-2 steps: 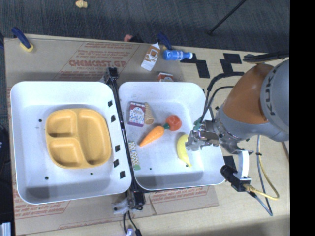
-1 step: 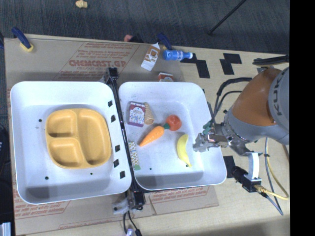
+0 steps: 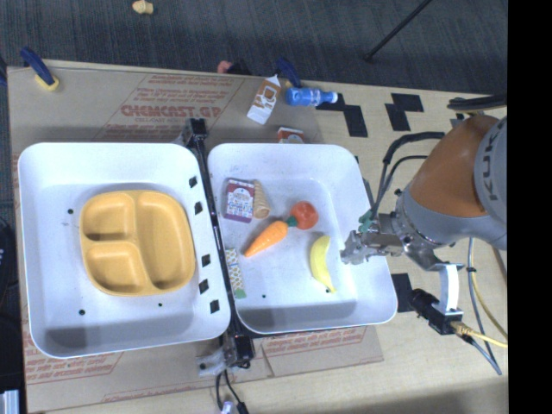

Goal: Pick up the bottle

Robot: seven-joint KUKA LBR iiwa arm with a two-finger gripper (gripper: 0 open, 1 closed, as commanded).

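At the near edge of the bench we find the arm's cabling and connectors, with the gripper (image 3: 355, 250) just beyond them, poised over the right rim of the right bin (image 3: 345, 313). The tool body is seen from above, so we cannot tell how far the jaws stand apart; nothing shows between them, and we treat the gripper as carrying nothing.

Inside the right bin, nearest the gripper, lies a banana (image 3: 321, 264). Further in we note a carrot (image 3: 266, 238), a tomato (image 3: 304, 216) touching its leafy end, and a purple carton (image 3: 239, 200) with an ice-cream cone (image 3: 260, 200) beside it. The left bin (image 3: 43, 335) holds a yellow divided plate (image 3: 138, 240).

Beyond both bins, on the cardboard at the far side of the bench, lies the bottle (image 3: 309, 97) (blue, on its side, neck pointing right). A small carton (image 3: 264, 100) rests just left of it. The bottle is outside either bin and well apart from the gripper.

We judge the task to be at its approach step, with no grasp begun. The next move calls for a traverse past the far rim of the right bin, a wrist alignment across the bottle's long axis, and a descent clear of the small carton.
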